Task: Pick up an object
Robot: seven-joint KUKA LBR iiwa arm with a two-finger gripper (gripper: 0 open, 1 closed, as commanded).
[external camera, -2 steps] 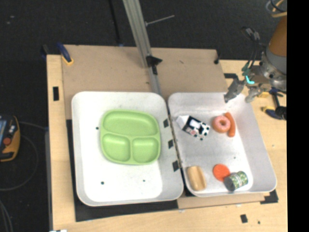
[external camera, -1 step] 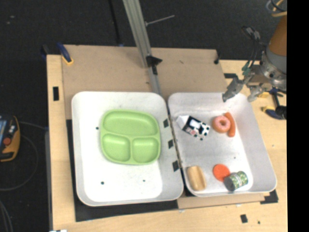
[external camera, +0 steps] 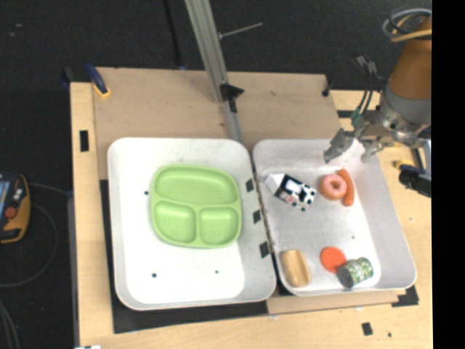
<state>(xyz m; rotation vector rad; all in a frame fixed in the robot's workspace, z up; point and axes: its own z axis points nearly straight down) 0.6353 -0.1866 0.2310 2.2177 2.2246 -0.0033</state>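
Green can [external camera: 356, 271] (label blurred) perhaps touches orange disc [external camera: 332, 257].

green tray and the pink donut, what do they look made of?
Green tray: likely moulded plastic, matte; uniform colour, three smooth rounded compartments. Pink donut: probably a plastic or rubber toy; flat even pink, no sheen. Too small to tell further.

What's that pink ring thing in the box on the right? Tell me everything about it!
It looks like a toy donut: a small pink ring with a hole in the middle, smooth like plastic. It lies flat on the floor of the right white bin, toward the far side. An orange carrot-shaped piece curves snugly along its right edge, seemingly touching it. A black-and-white spotted toy lies to its left, apart from it. The robot's hand hangs above and beyond it, apart from it.
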